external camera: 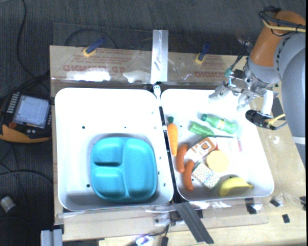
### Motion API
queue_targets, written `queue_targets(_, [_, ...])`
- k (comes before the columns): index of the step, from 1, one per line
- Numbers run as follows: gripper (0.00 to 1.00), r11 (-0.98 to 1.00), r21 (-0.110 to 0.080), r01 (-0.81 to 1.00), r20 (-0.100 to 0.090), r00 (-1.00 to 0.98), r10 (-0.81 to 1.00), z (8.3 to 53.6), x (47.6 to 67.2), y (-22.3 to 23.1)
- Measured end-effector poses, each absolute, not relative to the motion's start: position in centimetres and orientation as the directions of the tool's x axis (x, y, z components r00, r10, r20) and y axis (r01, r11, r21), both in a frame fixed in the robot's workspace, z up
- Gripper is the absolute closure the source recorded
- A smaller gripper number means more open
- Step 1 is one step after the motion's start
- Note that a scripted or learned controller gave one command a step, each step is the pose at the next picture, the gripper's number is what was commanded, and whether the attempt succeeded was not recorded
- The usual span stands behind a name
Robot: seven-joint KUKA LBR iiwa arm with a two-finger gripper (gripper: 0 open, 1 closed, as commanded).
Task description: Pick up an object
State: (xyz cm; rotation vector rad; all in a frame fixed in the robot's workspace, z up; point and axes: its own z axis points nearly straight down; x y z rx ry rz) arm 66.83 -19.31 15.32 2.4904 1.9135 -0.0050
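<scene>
The right bin [256, 152] holds several small objects: a carrot [172, 135], a green bottle [219, 121], a green packet [201, 129], two sausages [181, 157], a small orange-and-white carton [203, 148], a round yellow disc [217, 162], a patterned box [205, 177] and a banana [233, 185]. My gripper [230, 94] hangs over the bin's far right corner, above and right of the green bottle, with nothing seen between its fingers. Its white fingers [218, 93] look spread apart.
The left bin [77, 111] holds a blue divided tray [124, 167]. A metal post [159, 55] stands at the back between the bins. The arm [277, 45] comes in from the upper right. A handheld device [25, 114] lies on the floor to the left.
</scene>
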Motion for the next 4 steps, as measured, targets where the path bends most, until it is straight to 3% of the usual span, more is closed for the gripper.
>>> queue_targets(1, [1.00,-0.255,-0.002,0.967,-0.009,0.255,0.967,16.23,66.82,-19.30])
queue_targets(2, [0.00,-0.255,-0.003,0.967,-0.010,0.255,0.967,16.23,66.82,-19.31])
queue_targets(3, [1.00,-0.254,-0.004,0.967,-0.014,0.254,0.967,17.14,66.81,-19.31])
queue_targets(4, [0.00,-0.254,-0.004,0.967,-0.015,0.254,0.967,17.13,66.81,-19.32])
